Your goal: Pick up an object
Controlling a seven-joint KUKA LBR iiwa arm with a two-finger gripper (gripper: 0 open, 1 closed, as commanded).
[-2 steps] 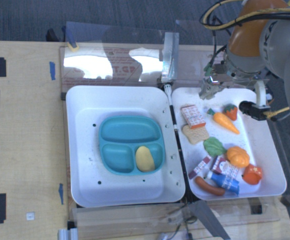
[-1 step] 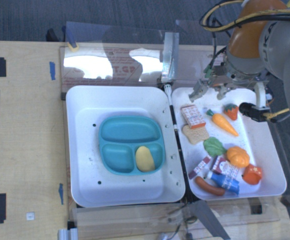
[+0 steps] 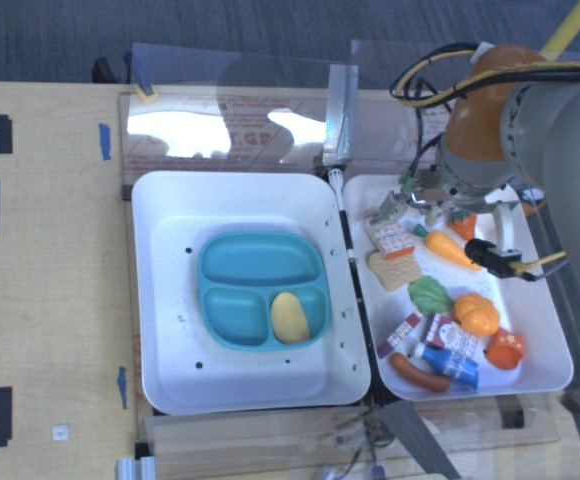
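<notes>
Toy food fills the right white bin [image 3: 545,363] at the frame's lower right: a smooth orange carrot [image 3: 448,249], a square tan cracker [image 3: 395,267], a crinkled green leaf [image 3: 431,295], a round orange fruit [image 3: 476,313], a red sausage [image 3: 419,372] and small printed packets [image 3: 449,348]. At the bin's upper end hangs the gripper [image 3: 422,197], its metal tips just above a red-and-white packet [image 3: 391,236]; whether they are apart or together cannot be told. Centre frame, the left white bin [image 3: 165,268] carries a glossy blue three-compartment tray [image 3: 262,288], with a yellow potato-shaped piece [image 3: 290,317] in its lower right compartment.
</notes>
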